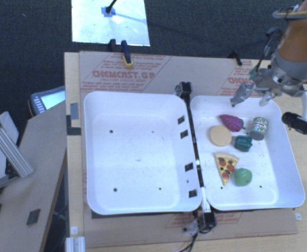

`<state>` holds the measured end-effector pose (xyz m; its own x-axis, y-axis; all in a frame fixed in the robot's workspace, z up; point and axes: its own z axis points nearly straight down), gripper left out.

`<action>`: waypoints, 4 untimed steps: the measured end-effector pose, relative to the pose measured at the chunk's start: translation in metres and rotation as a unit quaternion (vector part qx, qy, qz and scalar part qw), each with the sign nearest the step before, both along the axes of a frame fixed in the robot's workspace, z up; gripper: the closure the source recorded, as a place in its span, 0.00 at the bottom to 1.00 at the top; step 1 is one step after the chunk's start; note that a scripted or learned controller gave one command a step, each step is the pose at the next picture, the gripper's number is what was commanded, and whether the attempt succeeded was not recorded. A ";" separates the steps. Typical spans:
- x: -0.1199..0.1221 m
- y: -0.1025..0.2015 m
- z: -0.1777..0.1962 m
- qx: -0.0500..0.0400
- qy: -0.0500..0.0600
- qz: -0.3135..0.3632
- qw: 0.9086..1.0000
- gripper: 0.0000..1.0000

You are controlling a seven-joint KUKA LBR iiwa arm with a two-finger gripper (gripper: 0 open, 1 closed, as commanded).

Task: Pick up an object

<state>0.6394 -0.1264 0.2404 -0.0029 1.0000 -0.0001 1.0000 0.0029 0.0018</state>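
Nothing is lifted yet: the gripper (pixel 254 94) hovers at the right bin's (pixel 287 156) twelve o'clock rim, fingers spread and empty, the purple toy (pixel 231 122) untouched.

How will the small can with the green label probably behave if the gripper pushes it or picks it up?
The small can with the green label is round and looks tilted or on its side, so a push could make it roll. It seems to touch the dark green toy pepper, which may shift along. Its curved, smooth-looking wall might slip between fingers.
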 end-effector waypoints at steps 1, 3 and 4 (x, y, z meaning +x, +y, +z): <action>0.001 0.000 0.011 0.000 -0.001 0.001 1.000 1.00; -0.125 0.147 0.111 0.001 0.003 0.002 1.000 1.00; -0.123 0.207 0.238 0.002 -0.007 0.004 1.000 1.00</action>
